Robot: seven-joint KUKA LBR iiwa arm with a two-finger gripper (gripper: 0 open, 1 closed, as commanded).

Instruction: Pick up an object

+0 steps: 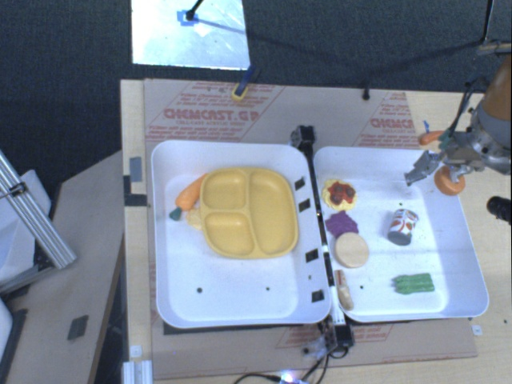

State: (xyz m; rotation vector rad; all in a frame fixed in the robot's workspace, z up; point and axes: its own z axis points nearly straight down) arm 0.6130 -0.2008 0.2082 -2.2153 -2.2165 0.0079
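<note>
A: Camera view, entry one: we log the gripper [422, 171] over the upper right corner of the right bin [460, 238]. We cannot tell how it is set; it is too small and blurred.

B: Candidate objects, all in that bin: a small can [402, 225] near the middle, a green ridged piece [414, 283] below it, a round tan disc [351, 250], a purple lump [342, 222] and a yellow item with a red top [339, 191] along the left wall.

A: We judge the can nearest the gripper. It lies tilted, probably light and rigid, with a smooth wall that may slip or roll.

B: Agreed. We would take it across the body, mid-length, not at the rims.

A: The left bin [172, 238] holds a yellow divided tray [244, 212] with a carrot [190, 191] at its edge, well apart from the gripper.

B: Noted. Both bins sit on the counter [216, 110].
</note>
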